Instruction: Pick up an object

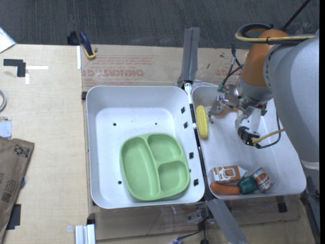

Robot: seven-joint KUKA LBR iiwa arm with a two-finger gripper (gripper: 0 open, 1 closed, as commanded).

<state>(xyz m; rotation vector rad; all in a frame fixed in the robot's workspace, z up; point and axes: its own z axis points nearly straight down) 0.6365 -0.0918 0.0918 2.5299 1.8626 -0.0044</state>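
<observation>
Grey arm [297, 90] bends over right bin [223, 141]; fingers [242, 117] pointing down, state unclear, near corn [202, 121].

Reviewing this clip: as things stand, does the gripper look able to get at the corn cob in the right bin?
Probably yes. The corn cob lies alone against the right bin's left wall, with the gripper just beside it. The wall could crowd one finger.

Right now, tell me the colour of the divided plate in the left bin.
Light green; the plate shows clearly in the camera view.
</observation>
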